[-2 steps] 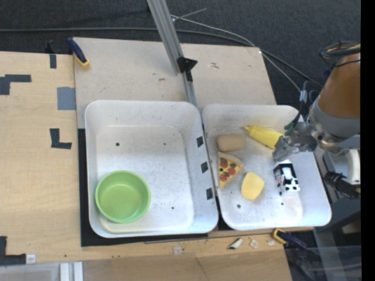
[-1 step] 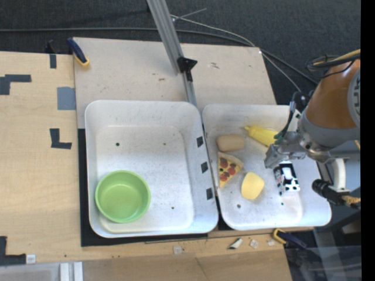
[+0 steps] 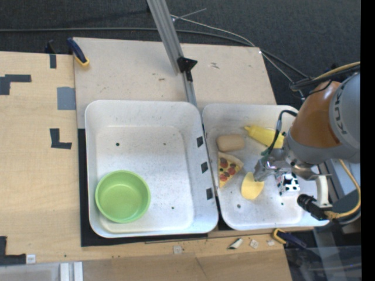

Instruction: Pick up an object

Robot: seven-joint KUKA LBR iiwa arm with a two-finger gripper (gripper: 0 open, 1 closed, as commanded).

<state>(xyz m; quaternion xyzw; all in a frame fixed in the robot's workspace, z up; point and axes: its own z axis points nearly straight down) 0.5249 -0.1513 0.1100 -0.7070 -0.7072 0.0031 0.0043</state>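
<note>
Gripper (image 3: 262,172) hangs low in the right bin (image 3: 234,215), grasp state unclear, touching a yellow wedge (image 3: 251,188); pizza slice (image 3: 228,168) lies left, beside the bin's edge.

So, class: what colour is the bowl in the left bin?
Light green; the bowl shows clearly in the camera view, in that bin's near-left corner.
</note>
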